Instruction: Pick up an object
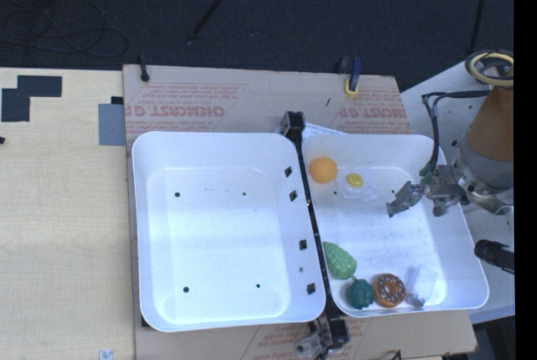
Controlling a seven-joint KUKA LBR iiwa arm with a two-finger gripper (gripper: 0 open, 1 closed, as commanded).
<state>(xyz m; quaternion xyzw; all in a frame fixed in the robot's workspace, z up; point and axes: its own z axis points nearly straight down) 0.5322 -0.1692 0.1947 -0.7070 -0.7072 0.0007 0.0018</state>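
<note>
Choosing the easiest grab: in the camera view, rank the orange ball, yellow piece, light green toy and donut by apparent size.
1. Light green toy, largest.
2. Donut and orange ball: too alike to rank, and the donut may lie nearer the camera.
3. Yellow piece, clearly smallest.

The arm [491, 144] has a smooth grey shell with a broad orange band above the wrist. Below that sits a cluttered metal wrist block, and a thin dark cable loops off it. The jaws are small, dull grey metal.
</note>
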